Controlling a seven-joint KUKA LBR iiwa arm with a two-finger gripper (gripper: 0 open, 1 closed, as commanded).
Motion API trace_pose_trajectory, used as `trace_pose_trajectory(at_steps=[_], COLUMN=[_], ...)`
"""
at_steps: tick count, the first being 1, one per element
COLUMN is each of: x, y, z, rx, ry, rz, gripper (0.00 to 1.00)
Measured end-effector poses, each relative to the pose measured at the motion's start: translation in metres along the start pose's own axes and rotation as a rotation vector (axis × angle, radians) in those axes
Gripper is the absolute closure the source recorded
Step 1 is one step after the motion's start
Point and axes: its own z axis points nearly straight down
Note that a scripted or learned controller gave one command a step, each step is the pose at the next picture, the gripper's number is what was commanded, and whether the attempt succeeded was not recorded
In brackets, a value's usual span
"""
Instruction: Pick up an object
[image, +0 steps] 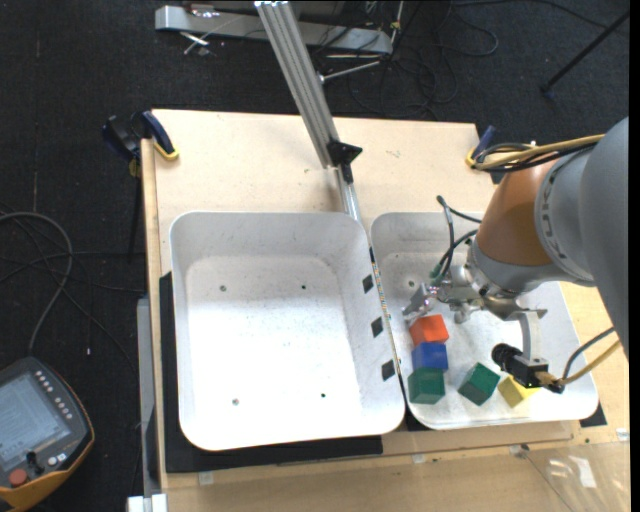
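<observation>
My gripper hangs over the right bin, near its left wall, and stands open. An orange block lies just in front of the fingertips, touching or nearly touching them; it is not clamped between them. A blue block sits right behind the orange one towards the front, and a dark green block follows in the same row. A lighter green block and a yellow block lie at the bin's front right.
The left bin stands beside the right one, their walls meeting at mid-bench. A slanted metal pole rises from the back of the bench. Clamps sit at the bench's far corners.
</observation>
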Motion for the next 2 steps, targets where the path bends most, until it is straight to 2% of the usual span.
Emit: trace_pose_trajectory(at_steps=[2], x=[-0.0004], y=[0.0026], z=[0.0001], rx=[-0.001], ry=[0.0], rz=[-0.001], gripper=[0.0])
